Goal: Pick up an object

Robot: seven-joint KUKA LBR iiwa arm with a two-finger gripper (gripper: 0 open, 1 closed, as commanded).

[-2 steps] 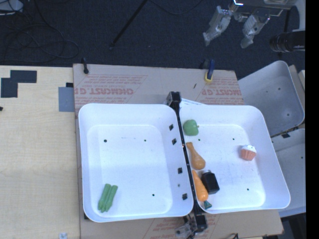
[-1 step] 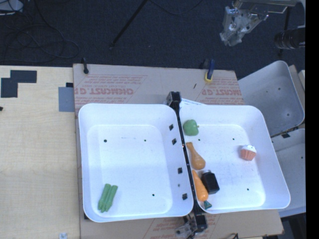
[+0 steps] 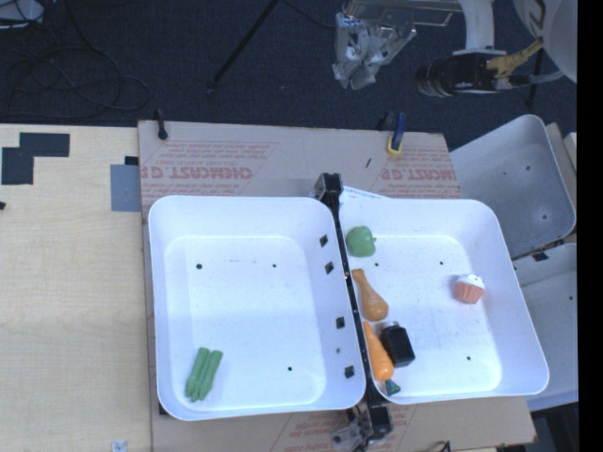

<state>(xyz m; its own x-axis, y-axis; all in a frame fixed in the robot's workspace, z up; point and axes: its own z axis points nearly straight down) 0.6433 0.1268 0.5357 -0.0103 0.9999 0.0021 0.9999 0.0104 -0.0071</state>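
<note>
Nearest the camera, the left bin holds a green bean pod lying in its front left corner, well apart from everything else. In the right bin, hard against the divider wall, an orange carrot lies just beside a small black block, the two touching or near enough. Behind them a tan squash-shaped piece sits along the same wall, then a green pepper-like item further back. A small cupcake toy sits alone toward the right side of that bin. Both bins rest on cardboard on the table. Farthest back, the gripper hangs high past the bins' rear edge, over the dark floor, with nothing between its jaws; whether they stand apart or together I cannot tell, too small and cluttered. No target chosen yet, by my read. Risks: the items crowded on the divider leave little room for a jaw on the wall side, so a descent there could strike the wall or nudge a neighbour; carrot and block may come up together or slip. The cupcake or bean looks the safer pick.
</note>
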